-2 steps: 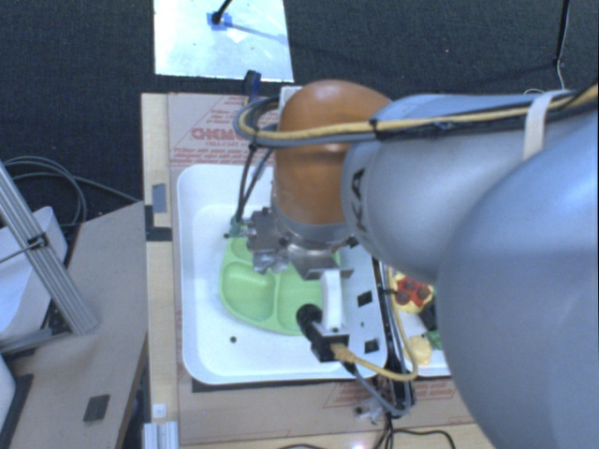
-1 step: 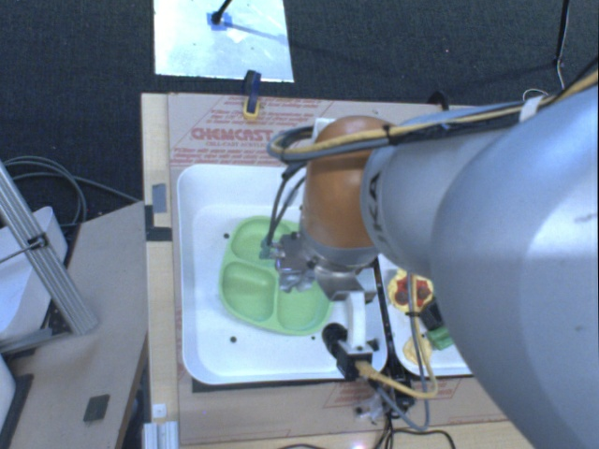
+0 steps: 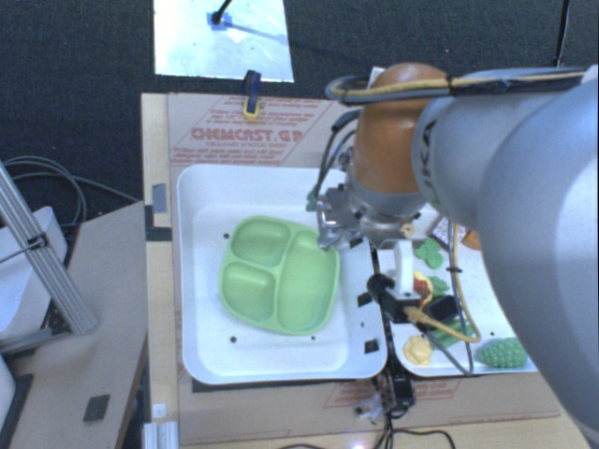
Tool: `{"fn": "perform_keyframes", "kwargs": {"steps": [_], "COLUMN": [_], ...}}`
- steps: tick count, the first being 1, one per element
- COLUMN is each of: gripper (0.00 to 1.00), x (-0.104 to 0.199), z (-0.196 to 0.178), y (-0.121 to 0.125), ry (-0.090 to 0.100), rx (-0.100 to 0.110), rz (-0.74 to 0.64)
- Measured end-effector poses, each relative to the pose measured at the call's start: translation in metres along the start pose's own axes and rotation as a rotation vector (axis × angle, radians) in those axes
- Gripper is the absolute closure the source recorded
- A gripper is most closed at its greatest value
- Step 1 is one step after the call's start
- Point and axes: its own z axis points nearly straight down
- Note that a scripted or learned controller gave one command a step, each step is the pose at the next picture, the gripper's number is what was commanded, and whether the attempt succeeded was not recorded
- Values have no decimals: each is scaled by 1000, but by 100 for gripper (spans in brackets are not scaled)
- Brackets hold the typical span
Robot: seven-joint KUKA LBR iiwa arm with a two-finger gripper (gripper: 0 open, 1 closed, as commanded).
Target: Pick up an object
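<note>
Just left of gripper [image 3: 342, 227]: green tray [image 3: 279, 274], untouched, left bin [image 3: 201, 251].

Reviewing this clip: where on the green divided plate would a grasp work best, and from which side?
Probably the raised rim of the green divided plate, at its near-left edge, coming from above. It lies flat in the left bin, too wide to span, and that edge sits away from the bin's walls.

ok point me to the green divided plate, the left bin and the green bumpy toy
green divided plate [image 3: 281, 274], camera view, on the ridge between its compartments
left bin [image 3: 201, 209], camera view, on bare floor near its far left corner
green bumpy toy [image 3: 504, 352], camera view, on its middle
</note>
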Motion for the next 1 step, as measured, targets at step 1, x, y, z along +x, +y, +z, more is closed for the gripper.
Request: {"fn": "perform_keyframes", "kwargs": {"steps": [1], "gripper": [100], "x": [-48], "z": [22], "y": [3], "ry": [1], "rx": [7], "rz": [-1]}}
